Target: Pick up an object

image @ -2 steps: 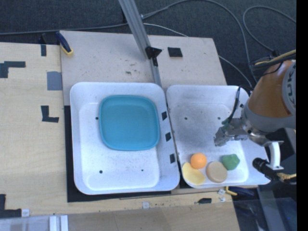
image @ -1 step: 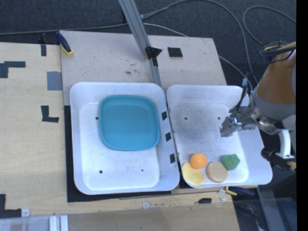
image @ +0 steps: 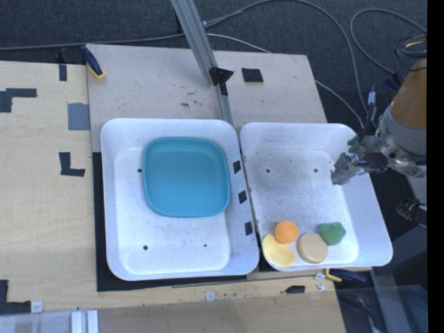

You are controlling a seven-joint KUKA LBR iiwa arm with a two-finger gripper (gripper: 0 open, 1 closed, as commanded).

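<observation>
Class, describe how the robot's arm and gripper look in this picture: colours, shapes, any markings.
The arm enters from the right: a rounded grey body with an orange band above the wrist. Its gripper is small, dark grey and angular, with a greenish patch near its base.

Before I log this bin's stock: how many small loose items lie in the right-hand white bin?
4, clustered at its near edge: flat yellow piece, orange ball, tan round disc, green lump.

Two white bins [image: 111, 186], one blue plate [image: 186, 176], four small objects [image: 286, 232]
</observation>
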